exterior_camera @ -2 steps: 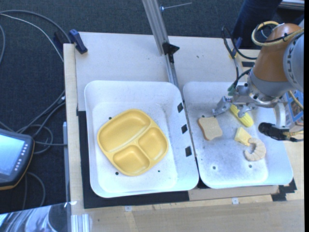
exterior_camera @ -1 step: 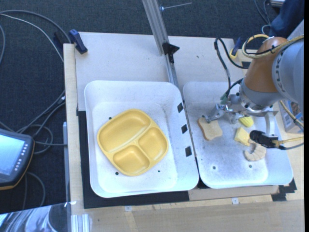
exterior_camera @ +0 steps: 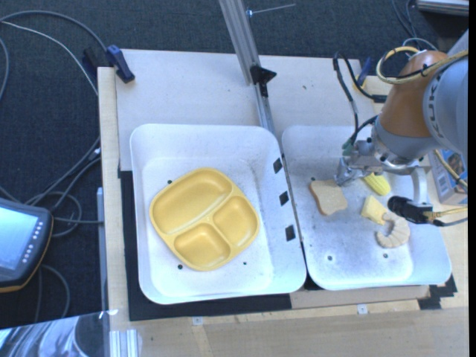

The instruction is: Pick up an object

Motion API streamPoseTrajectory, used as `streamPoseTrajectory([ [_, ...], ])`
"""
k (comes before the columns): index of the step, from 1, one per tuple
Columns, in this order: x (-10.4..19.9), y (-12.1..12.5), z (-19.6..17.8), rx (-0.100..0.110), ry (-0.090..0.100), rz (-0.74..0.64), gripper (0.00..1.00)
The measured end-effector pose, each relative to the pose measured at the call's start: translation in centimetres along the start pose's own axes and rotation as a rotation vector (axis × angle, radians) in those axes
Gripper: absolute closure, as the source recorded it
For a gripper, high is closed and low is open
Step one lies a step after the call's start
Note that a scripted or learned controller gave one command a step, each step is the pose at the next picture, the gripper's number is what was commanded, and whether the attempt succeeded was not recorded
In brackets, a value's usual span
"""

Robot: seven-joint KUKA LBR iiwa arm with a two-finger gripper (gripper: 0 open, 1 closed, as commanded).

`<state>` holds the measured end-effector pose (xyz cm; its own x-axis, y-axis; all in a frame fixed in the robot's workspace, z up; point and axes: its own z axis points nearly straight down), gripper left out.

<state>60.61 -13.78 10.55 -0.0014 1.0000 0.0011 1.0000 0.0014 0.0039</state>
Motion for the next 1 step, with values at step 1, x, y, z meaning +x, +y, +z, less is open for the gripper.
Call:
streamPoseTrajectory([
  [1, -0.38, 0.43, -4.49, -0.002, -0.002, 0.0, 1.0],
])
